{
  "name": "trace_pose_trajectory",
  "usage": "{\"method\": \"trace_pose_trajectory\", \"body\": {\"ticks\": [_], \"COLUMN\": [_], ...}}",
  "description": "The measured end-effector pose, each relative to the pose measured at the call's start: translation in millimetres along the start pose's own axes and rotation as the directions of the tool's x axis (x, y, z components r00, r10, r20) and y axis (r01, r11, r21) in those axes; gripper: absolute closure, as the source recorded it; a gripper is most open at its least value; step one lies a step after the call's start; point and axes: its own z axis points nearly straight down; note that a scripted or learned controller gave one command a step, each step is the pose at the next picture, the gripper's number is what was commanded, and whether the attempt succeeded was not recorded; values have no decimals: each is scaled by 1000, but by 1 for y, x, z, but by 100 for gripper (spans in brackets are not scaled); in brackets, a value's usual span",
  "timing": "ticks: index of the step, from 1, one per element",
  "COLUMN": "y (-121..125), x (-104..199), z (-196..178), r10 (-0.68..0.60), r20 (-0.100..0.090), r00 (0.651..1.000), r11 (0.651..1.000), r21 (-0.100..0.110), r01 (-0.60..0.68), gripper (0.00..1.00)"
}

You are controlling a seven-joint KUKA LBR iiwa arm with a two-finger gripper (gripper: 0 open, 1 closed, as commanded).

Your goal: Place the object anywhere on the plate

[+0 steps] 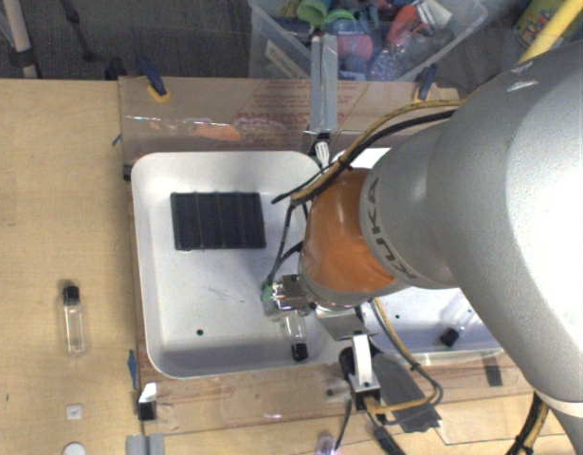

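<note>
End effector (293, 325) hangs low over the near right part of the left bin (163, 349), under the orange band (343, 245) of the arm (490, 188). Its metal body shows at the wrist; whether the fingers are apart or together cannot be told from this angle. Nothing can be seen held between them.

Just below it, a small black object (299, 352) lies on the bin floor near the front rim. A second small black piece (448, 337) sits in the right bin (433, 306), close to its near edge, mostly shadowed by the arm. A tiny dark speck (199, 331) marks the left bin floor further left.

Near side of the desk (45, 207): a clear vial with a black cap (73, 318) lies well left of the bins, apart from everything. Cables (386, 401) loop down at the front of the bins below the wrist.

Mid bin: a black ribbed rectangular plate (218, 220) lies flat in the far left part of the left bin, well apart from the black object.

Far side: a clear wall (225, 121) stands behind the bins, with a blue clamp (155, 87) at its left corner. Beyond it, a clear tub of colourful toys (367, 17).
</note>
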Motion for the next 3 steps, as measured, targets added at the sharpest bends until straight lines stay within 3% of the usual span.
{"method": "trace_pose_trajectory", "body": {"ticks": [1, 2, 3], "y": [22, 56, -2], "x": [18, 70, 88], "z": [-65, -127, -27], "r10": [-315, 63, -222], "r20": [-8, 4, -5], "r00": [949, 998, 975], "r11": [949, 998, 975], "r21": [25, 26, 27], "r01": [315, -63, 222], "gripper": [100, 100, 100]}}
